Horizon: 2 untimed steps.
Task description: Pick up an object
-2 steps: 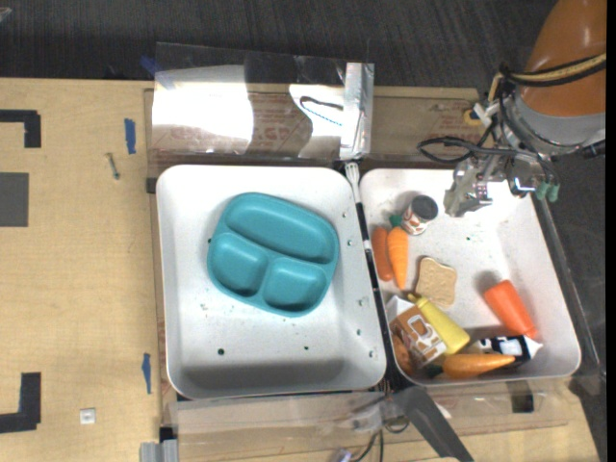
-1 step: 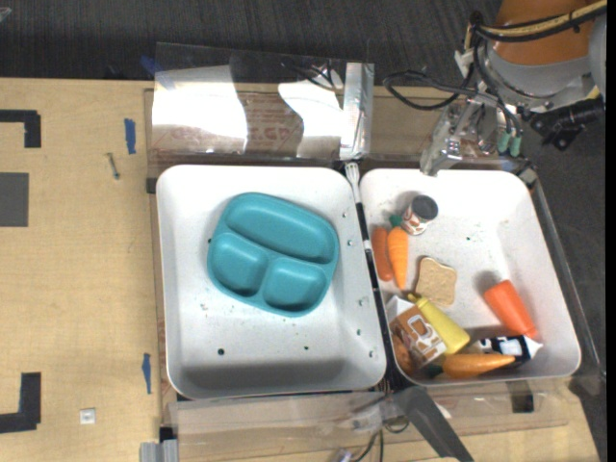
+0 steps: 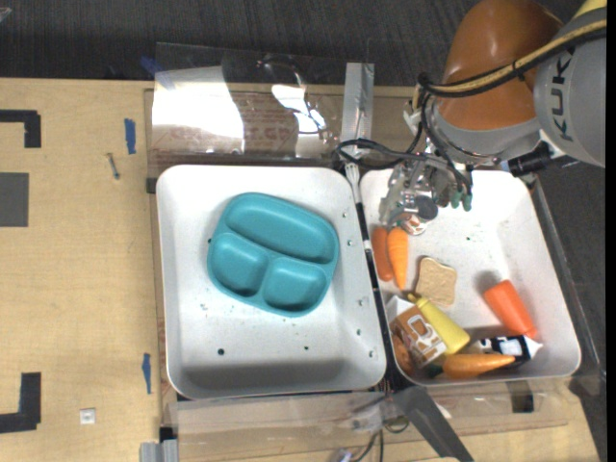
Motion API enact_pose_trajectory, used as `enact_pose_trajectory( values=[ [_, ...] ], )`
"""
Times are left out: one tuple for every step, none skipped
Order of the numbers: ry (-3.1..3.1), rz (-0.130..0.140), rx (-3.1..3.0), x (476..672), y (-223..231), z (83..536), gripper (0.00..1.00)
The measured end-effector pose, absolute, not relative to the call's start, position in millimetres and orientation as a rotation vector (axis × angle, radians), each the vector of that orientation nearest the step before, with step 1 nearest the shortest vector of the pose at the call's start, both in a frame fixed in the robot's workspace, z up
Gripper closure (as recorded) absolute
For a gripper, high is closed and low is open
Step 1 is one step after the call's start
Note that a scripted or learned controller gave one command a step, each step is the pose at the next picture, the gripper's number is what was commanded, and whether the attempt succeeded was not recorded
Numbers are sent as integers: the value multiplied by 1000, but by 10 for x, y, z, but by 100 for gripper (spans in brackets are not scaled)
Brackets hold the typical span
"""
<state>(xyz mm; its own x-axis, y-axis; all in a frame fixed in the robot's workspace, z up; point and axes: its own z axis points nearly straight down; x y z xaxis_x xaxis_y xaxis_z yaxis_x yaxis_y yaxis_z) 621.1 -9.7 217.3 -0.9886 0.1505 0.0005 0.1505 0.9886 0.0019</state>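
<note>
Cardboard covers the bench to the left of two shallow white bins that sit side by side, their inner walls touching along the middle. Next in size, the left bin holds a teal divided plate lying flat toward its upper half, with three compartments facing up. The right bin holds the loose items. Above its upper left corner hangs the arm, grey with an orange band, reaching in from the right with cables looped over it. The gripper hangs low over the upper left part of the right bin, just above the top end of an orange carrot that lies upright along the bin's left wall; whether it touches the carrot cannot be told, and whether the jaws are spread or closed cannot be told either, since the metal parts blur together there. Just right of the carrot lies a tan slice of toast. Further right, near the bin's right wall, rests an orange cone-shaped piece, tilted. At the bin's lower edge a yellow bottle lies aslant over a brown packet, touching it, and an orange piece lies across the bottom beside a small black and white item.
</note>
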Motion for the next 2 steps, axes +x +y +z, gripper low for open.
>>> enact_pose_trajectory(
  values=[
    [-3136, -4, -299, 6580, 92, 2294, 100],
    [-3109, -3, -477, 6512, 171, 2292, 100]
  ],
)
